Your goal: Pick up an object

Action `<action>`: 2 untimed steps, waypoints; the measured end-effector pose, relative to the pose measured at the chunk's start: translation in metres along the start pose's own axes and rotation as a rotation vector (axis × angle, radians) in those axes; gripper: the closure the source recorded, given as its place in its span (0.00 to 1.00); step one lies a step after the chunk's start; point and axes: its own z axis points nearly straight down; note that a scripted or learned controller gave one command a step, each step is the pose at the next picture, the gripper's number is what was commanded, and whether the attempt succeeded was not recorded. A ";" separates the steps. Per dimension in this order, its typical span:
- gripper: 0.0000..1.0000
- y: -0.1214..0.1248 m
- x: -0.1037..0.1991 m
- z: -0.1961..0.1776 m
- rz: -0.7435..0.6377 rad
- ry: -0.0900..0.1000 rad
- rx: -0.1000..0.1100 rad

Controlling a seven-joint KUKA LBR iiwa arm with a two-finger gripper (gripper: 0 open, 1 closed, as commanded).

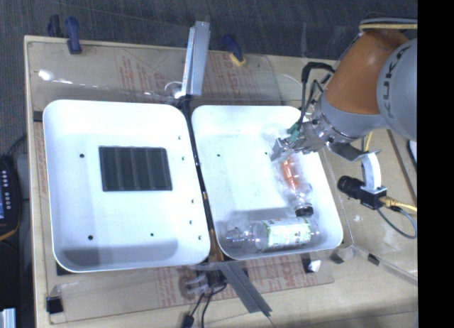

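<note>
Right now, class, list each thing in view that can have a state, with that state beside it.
Gripper: low over the right bin, above the orange bottle.
Orange bottle: lying flat in the right bin.
Green-labelled bottle: lying on its side.
Left bin: holds a dark ribbed panel.

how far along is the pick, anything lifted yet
Done: the gripper has reached the right bin, at the top of the orange bottle. In hand: nothing visibly. Left: grasping and lifting; that bottle and the clear bottle both lie on the bin floor.
</note>
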 end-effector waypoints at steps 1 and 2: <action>0.00 0.000 0.000 0.000 0.000 0.000 0.000; 0.00 0.000 0.000 0.000 0.000 0.000 0.000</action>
